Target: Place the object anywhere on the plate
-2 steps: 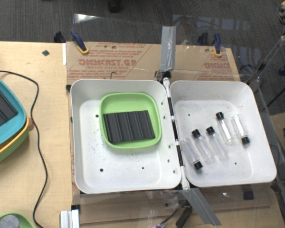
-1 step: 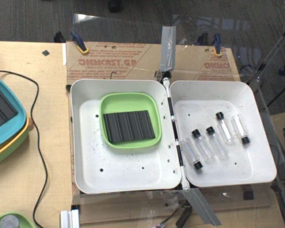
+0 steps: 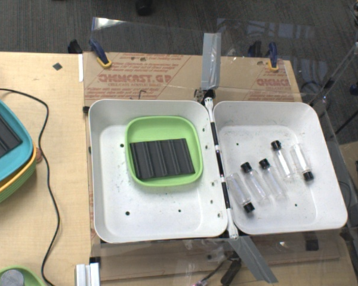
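Note:
A green square plate (image 3: 163, 131) sits in the left white bin (image 3: 107, 177), toward its back. A dark ribbed mat (image 3: 161, 158) lies on the plate's middle. In the right white bin (image 3: 322, 207) lie several clear vials with black caps: one (image 3: 281, 157) at the back, one (image 3: 302, 162) to its right with its cap toward the front, one (image 3: 253, 179) in the middle, one (image 3: 271, 176) beside it, and one (image 3: 240, 196) nearest the front left.
Brown cardboard (image 3: 143, 76) lies behind the bins with clamps at its corners. A teal tray (image 3: 12, 148) on stacked coloured plates sits at the left on the wooden bench, with a black cable (image 3: 48, 159) running past it.

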Robot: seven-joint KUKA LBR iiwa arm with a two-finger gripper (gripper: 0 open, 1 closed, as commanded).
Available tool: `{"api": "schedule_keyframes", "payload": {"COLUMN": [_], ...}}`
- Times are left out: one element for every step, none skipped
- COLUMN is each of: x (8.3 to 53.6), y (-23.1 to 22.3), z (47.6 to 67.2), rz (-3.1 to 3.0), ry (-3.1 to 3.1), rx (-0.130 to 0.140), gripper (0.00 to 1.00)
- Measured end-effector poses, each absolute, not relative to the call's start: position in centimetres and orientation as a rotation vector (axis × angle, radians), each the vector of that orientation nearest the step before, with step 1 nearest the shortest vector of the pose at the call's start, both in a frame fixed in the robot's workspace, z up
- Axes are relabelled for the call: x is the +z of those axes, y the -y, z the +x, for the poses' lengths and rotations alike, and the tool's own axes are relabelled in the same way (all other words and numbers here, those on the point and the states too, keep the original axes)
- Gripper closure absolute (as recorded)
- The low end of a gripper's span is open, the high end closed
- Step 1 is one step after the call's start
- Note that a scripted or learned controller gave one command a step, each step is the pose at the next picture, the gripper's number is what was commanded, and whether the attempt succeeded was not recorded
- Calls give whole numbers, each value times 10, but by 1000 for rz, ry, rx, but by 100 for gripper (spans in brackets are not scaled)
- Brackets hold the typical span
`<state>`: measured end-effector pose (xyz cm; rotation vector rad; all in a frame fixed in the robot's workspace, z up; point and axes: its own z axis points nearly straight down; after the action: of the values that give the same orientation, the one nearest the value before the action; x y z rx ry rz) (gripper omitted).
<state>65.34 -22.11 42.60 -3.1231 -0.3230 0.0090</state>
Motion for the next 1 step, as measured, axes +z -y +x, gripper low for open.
{"api": "schedule_keyframes", "payload": {"x": [439], "y": [221], "z": [654], "rz": [-3123], "ry": [325], "rx": [7], "gripper": [0]}}
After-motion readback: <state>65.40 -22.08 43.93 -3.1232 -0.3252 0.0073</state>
